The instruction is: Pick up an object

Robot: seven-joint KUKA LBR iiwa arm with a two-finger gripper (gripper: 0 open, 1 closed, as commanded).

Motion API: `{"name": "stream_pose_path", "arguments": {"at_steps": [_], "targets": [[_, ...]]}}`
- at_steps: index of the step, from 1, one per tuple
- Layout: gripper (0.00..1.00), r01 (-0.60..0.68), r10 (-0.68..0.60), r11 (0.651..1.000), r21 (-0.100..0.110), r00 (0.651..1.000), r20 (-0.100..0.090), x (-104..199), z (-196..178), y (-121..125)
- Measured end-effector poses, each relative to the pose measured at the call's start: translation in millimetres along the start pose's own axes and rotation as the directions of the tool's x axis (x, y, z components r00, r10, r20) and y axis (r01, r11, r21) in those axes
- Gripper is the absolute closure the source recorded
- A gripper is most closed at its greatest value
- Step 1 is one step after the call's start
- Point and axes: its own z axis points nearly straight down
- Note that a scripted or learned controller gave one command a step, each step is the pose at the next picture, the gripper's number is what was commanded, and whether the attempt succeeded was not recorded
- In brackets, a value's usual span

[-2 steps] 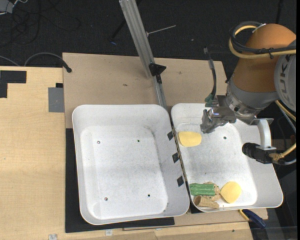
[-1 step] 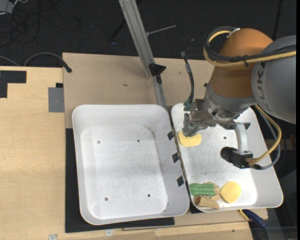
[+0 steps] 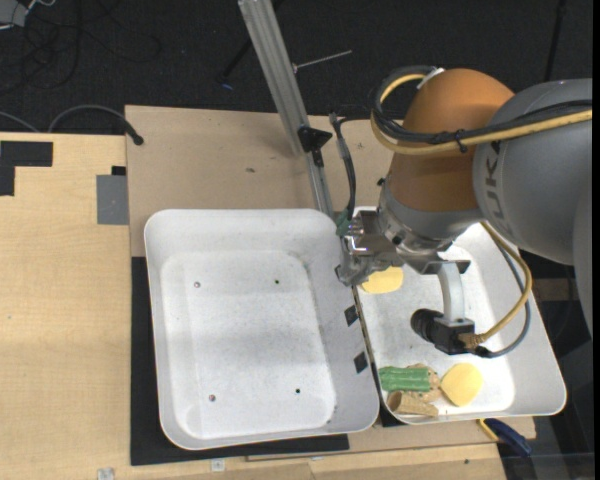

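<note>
The pincer [image 3: 365,258] hangs low at the right bin's [image 3: 540,393] upper left corner, beside the divide between bins; whether it is apart or together cannot be told, since the wrist hides it. A pale yellow piece [image 3: 384,282] lies just beside it, seemingly loose on the bin floor. To grasp well, the pincer should centre over that soft-looking lump and descend squarely (the bin wall is close). Further down lie a ridged green item [image 3: 406,377], a rounded yellow object [image 3: 461,383] and a tan scrap [image 3: 412,402]. The left bin [image 3: 180,258] is smooth white plastic on the surface [image 3: 50,288].
</note>
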Motion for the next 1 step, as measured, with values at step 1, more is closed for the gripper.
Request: {"name": "stream_pose_path", "arguments": {"at_steps": [1], "targets": [[1.0, 0.0, 0.0, 1.0, 0.002, 1.0, 0.001, 43.0, 18.7, -18.0]]}}
